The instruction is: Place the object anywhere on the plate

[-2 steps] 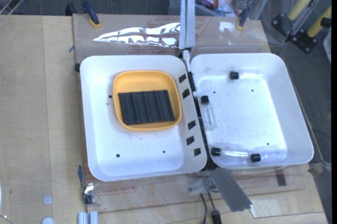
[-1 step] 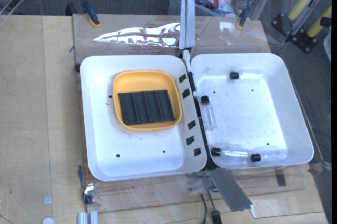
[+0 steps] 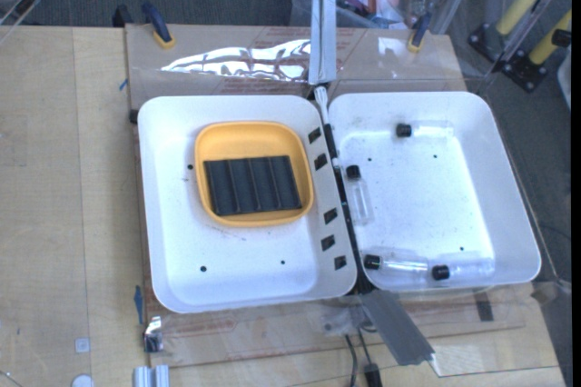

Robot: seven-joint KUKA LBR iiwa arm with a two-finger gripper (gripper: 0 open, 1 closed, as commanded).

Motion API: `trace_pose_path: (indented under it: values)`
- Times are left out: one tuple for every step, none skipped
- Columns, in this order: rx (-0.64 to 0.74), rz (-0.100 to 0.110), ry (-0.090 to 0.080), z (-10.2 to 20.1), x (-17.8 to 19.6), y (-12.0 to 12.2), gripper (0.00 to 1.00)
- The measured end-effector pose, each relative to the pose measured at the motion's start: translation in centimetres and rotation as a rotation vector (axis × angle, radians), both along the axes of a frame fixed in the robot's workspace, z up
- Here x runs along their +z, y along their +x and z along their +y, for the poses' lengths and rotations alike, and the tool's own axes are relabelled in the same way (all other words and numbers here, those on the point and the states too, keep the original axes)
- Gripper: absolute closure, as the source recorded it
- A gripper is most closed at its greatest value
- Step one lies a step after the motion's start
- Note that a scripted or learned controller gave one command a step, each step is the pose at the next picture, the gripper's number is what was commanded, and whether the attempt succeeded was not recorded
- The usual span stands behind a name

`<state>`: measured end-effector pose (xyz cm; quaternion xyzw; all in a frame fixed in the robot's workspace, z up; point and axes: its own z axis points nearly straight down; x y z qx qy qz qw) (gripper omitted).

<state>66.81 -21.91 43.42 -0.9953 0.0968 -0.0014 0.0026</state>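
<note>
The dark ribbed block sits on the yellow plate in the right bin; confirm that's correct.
Not quite. The camera view shows the yellow plate in the left bin, not the right one. The dark ribbed block does sit on that plate, as you said.

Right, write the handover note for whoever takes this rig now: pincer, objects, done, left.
Pincer: no state to report from the camera view.
Yellow plate sits in the left bin, with a dark ribbed block lying on it.
Right bin holds three clear tubes with black caps: one near the top, one by the divider, one along the bottom edge.
Done: block rests on the plate.
Left: probably nothing; confirm.
</note>
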Motion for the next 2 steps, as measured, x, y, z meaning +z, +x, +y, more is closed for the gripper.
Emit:
trace_pose_path:
  values:
    - [0.000, 0.000, 0.000, 0.00, 0.00, 0.00, 1.00]
    - [-0.001, 0.006, 0.000, -0.10, -0.09, -0.77, 1.00]
